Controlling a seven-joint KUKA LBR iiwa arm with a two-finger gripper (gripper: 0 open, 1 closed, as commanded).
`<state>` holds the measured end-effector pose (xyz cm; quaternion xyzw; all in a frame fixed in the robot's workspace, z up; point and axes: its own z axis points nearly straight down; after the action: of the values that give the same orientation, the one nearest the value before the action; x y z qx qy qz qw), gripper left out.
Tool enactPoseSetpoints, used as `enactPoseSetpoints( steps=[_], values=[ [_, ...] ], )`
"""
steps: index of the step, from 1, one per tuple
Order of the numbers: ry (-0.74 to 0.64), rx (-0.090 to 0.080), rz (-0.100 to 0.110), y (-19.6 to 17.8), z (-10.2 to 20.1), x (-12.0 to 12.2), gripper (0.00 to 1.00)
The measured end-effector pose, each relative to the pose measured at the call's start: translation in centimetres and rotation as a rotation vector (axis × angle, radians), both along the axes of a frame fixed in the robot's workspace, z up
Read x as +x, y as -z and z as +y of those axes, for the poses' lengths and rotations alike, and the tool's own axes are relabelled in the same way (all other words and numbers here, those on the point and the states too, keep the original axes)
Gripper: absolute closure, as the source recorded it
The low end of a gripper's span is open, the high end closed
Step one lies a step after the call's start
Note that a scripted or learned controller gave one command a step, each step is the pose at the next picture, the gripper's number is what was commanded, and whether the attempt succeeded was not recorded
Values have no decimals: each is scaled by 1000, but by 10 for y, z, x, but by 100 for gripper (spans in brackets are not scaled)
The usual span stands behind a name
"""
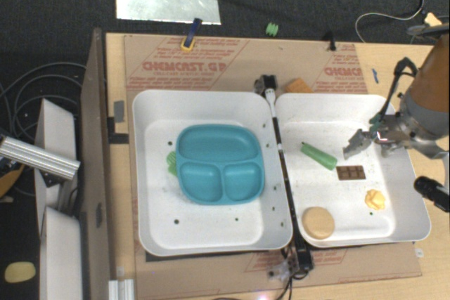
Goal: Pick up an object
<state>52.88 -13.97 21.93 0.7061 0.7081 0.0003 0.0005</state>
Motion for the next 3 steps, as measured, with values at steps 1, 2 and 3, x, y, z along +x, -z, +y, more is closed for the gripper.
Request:
enactPoseSetpoints(
  steps=[1,2,3],
  values=[
    [0,-6,-10,137,-3,28,0],
    [3,-4,-8,96,-45,68,0],
    [5,1,4,137,-58,21,0]
  ],
)
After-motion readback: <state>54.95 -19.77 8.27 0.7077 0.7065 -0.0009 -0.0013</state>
